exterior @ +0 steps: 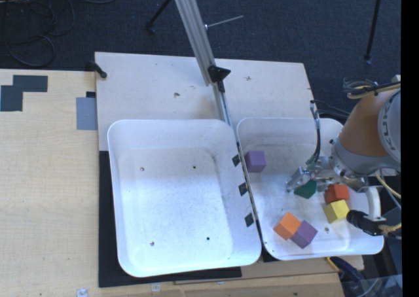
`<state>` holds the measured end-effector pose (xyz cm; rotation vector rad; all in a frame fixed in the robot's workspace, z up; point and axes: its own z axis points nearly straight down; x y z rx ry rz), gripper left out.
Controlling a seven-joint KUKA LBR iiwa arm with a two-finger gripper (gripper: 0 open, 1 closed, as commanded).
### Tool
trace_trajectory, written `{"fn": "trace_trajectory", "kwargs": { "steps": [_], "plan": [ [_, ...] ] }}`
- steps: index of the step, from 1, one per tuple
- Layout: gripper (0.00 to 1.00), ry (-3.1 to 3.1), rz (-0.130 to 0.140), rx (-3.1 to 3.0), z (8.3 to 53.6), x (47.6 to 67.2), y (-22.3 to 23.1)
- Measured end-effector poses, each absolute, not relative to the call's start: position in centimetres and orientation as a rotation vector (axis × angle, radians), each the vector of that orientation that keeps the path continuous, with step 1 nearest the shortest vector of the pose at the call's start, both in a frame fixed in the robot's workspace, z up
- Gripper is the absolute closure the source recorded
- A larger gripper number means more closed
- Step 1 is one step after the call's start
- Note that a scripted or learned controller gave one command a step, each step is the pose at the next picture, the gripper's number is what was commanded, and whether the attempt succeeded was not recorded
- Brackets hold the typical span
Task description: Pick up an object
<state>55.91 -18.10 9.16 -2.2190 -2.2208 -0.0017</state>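
Note:
My gripper [305, 178] reaches into the right bin [281, 133] from the right, under the grey and orange arm [366, 133]. A dark green block [306, 190] lies right at the gripper's tip, partly covered by it; whether it is held is unclear. A red block [337, 192] and a yellow block [336, 210] sit just right of the green one. An orange block [287, 226] and a purple block [304, 234] touch each other near the bin's front edge. Another purple cube [255, 160] rests by the bin's left wall.
The left bin [124, 158] stands beside the right one, joined by black clips [242, 189]. A slanted metal rail [196, 31] rises behind the bins. Cables [380, 188] hang by the arm at the right.

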Motion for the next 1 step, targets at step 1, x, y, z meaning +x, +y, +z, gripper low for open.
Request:
{"fn": "trace_trajectory", "kwargs": {
  "steps": [1],
  "plan": [
    [1.00,-2.224,0.001,-2.213,10.11,55.88,-18.09]
  ]
}}
